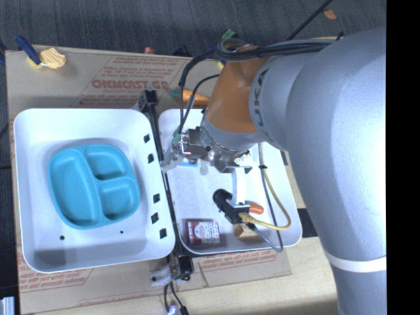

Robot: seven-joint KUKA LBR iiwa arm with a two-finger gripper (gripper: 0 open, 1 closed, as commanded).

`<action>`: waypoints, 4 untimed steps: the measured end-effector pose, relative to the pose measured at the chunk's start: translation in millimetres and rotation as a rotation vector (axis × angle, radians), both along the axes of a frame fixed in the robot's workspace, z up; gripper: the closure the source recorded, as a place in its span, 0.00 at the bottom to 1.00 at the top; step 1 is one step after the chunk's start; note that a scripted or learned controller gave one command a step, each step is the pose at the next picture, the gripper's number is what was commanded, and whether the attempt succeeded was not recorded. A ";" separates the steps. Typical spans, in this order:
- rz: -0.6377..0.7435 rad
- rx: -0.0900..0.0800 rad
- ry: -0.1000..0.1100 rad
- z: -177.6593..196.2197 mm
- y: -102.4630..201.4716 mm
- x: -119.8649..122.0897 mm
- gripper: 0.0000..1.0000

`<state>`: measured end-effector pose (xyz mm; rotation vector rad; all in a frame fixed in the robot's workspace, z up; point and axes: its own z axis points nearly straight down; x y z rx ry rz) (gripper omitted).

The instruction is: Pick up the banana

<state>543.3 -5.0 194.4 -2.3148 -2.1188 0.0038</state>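
Robot gripper (199,155) hangs over the far left part of the right bin (197,199), seen from above at the end of a large grey arm (328,130) with an orange band (233,100) above the wrist. The arm comes in from the right and covers much of that bin. Whether the gripper is open or closed cannot be told from this angle, and nothing can be seen held in it.

Where the banana lies cannot be told; the arm hides a large share of the right bin. An orange piece with a green tip (194,98) pokes out from under the arm at the bin's far rim, and what it is stays unclear.

On the bare floor of the right bin, near its front edge, lies a small dark red packet (202,231). Just to its right sits a small brown item (247,233), and a little behind that a small orange-red item (255,209).

The left bin (26,136) sits beside the right one, rims almost touching. It holds a light blue divided plate (95,186), lying flat near the middle.

Both bins rest on a sheet of brown cardboard with red print (118,77). At its far left corner lies a small yellow and blue item (47,58), well apart from the bins.
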 end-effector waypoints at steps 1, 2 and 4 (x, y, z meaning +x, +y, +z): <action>0.235 -0.001 -0.002 -2.9 -64.6 11.8 0.00; 0.562 0.002 0.000 -3.1 -48.1 -41.3 0.00; 0.466 0.000 0.001 14.4 70.5 2.1 1.00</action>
